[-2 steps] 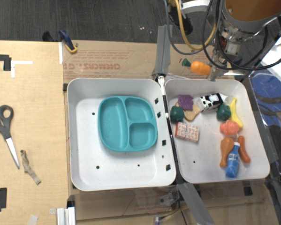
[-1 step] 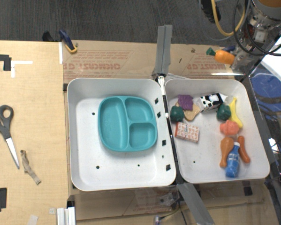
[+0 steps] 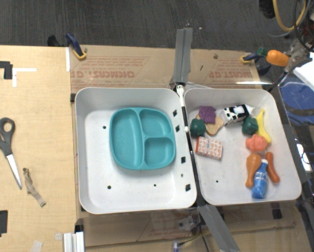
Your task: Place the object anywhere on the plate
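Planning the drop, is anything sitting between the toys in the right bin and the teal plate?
Just the two bins' adjoining walls. The teal plate lies bare in the left bin; the toys lie in the right bin.

One fixed camera above the bench (image 3: 31, 140); looks down aslant on both bins (image 3: 83, 156).

The brown cardboard (image 3: 162, 67) behind the two bins has red letters on it, seen upside down. The left print looks like "CHEMICAL GUYS." The right print is too broken up to read.
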